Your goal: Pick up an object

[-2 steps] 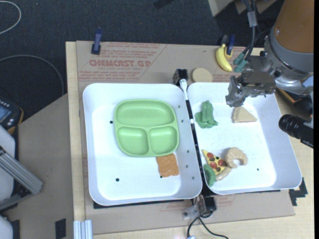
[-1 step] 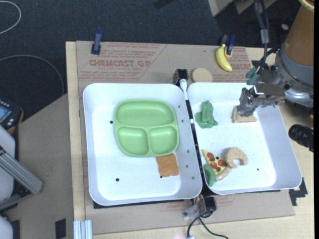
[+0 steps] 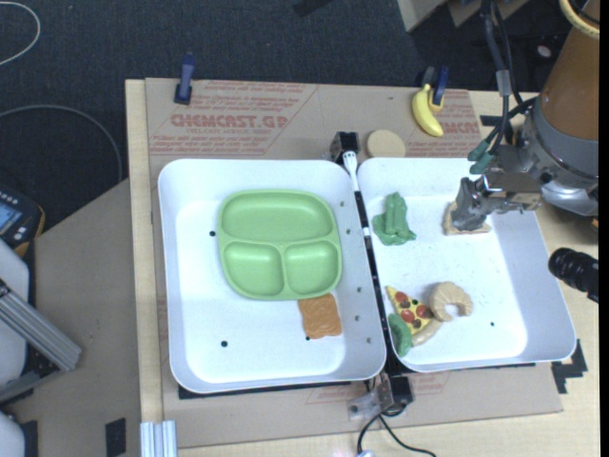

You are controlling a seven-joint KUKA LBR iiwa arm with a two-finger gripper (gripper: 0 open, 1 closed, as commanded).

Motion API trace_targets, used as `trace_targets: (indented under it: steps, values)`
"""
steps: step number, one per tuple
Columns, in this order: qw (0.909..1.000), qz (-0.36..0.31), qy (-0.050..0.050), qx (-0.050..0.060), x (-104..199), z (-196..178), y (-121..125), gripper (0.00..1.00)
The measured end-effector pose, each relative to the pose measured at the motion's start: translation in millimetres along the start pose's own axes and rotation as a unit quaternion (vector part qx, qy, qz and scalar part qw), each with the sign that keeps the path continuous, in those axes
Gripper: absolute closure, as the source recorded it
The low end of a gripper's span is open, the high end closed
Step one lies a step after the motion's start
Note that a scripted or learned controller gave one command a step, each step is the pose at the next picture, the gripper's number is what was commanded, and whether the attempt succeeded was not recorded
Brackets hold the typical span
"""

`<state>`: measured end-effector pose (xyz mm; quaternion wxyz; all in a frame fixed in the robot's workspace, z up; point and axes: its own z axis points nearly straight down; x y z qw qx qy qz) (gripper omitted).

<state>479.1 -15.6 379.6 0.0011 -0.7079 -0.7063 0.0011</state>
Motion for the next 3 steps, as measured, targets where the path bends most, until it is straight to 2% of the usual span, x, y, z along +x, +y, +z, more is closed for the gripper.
trace_targets:
  steps: [1, 2, 3]
  values:
    - [1.0, 0.0, 0.0, 0.002, -0.5, 43.2, -0.1, 1.0]
    - [1.0, -0.003, 0.001, 0.002, 50.6, 86.8, -0.2, 1.0]
    - [1.0, 0.001, -0.001, 0.004, 21.4, 167.4, 22.8, 1.0]
